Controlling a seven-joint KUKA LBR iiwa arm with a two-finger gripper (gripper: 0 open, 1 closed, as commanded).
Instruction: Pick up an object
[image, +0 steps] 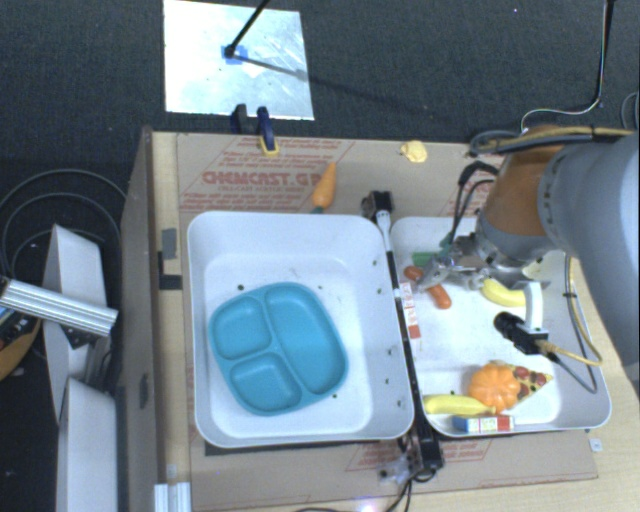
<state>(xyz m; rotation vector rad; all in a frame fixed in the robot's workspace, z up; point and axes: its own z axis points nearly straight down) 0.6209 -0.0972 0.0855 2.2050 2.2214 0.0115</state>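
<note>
Bananas are two in the right bin: one banana just right of the gripper, a second banana well below it at the near wall. You see also one sausage directly under the gripper tip, one orange pumpkin, one pizza slice beside it, and one small box. If the gripper is wide or narrow, you cannot tell. Far to its left, the left bin holds one blue divided plate. One carrot lies above, outside the bins.
</note>
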